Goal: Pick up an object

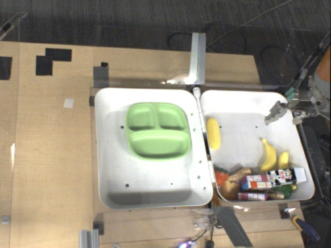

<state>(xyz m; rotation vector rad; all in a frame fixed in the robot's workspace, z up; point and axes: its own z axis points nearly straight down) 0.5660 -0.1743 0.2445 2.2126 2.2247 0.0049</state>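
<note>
Worktop [46,154] carried two white bins: the left bin [111,190] held a green divided plate [158,129], the right bin [243,120] a corn cob [213,133], a banana [268,155] and cartons heaped at its near edge. We saw the claw [282,109] above the right bin's far right corner, holding nothing; its opening we could not tell. We judged the corn, lying apart, the safest pick, approached from straight above.
</note>
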